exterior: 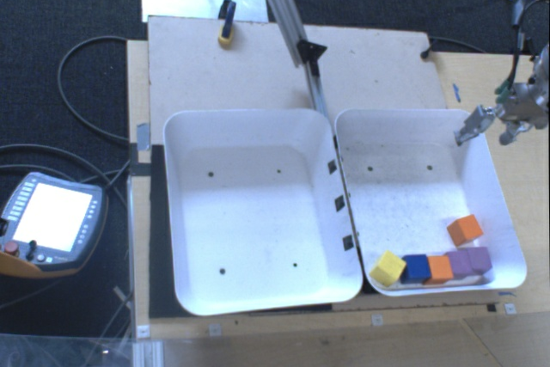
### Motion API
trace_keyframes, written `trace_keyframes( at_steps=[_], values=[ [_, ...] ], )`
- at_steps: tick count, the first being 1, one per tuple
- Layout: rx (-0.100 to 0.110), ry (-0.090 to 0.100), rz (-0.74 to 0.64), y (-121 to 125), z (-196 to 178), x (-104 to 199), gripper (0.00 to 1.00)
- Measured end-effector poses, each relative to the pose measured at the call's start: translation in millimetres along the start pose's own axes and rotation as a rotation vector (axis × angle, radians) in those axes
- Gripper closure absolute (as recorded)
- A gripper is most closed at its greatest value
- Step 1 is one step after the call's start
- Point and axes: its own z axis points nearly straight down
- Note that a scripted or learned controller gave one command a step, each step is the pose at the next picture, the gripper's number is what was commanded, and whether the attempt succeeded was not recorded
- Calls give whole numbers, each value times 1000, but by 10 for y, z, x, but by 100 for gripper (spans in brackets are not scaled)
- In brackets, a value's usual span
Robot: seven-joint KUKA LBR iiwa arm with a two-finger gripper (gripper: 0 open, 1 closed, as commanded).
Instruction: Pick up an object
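Several small cubes lie along the near edge of the right bin (404, 150). They form a row of yellow (388, 268), blue (416, 268), orange (440, 268) and two purple cubes (471, 261). Another orange cube (465, 229) sits alone just behind the row. My gripper (491, 128) hangs over the bin's far right rim, well behind the cubes. It is open, and nothing sits between its fingers (469, 126).
The left bin (258, 211) stands beside the right one, with black clips on the shared rim. A slanted metal pole (288, 9) crosses the board behind the bins. A teach pendant (47, 223) lies off the bench's left side, with cables around it.
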Motion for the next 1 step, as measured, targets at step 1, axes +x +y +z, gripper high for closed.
trace_keyframes(
  at_steps=[1],
  values=[
    [-4,0,-1,118,-199,26,0]
  ],
)
